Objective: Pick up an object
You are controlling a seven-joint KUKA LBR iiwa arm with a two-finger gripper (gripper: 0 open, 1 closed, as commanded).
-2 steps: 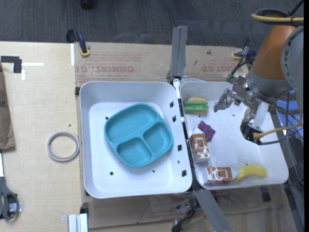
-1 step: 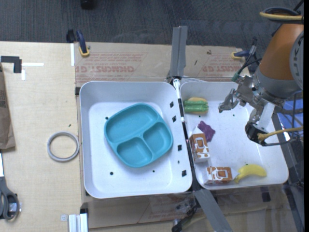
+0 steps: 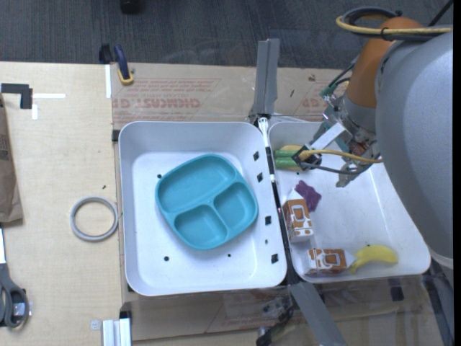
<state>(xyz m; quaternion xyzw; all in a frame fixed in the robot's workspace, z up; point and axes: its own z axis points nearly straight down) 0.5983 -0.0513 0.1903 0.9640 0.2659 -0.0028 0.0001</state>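
Observation:
The right bin [image 3: 403, 222] holds several things. A green and yellow object [image 3: 286, 156] lies at its far left corner. A small purple object [image 3: 309, 194] sits below it, and a brown and white carton [image 3: 297, 218] stands against the left wall. A second carton [image 3: 328, 261] and a yellow banana [image 3: 375, 256] lie along the front wall. My gripper [image 3: 341, 166] hangs over the far part of this bin, right of the green and yellow object and above the purple one. Nothing shows in its grasp.
A blue divided plate [image 3: 207, 200] lies in the left bin [image 3: 137, 215]. On the bench to the left sit a grey ring [image 3: 94, 218], a brown paper bag [image 3: 7, 171] and scissors [image 3: 13, 303]. The grey arm [image 3: 418, 107] covers the right bin's far right side.

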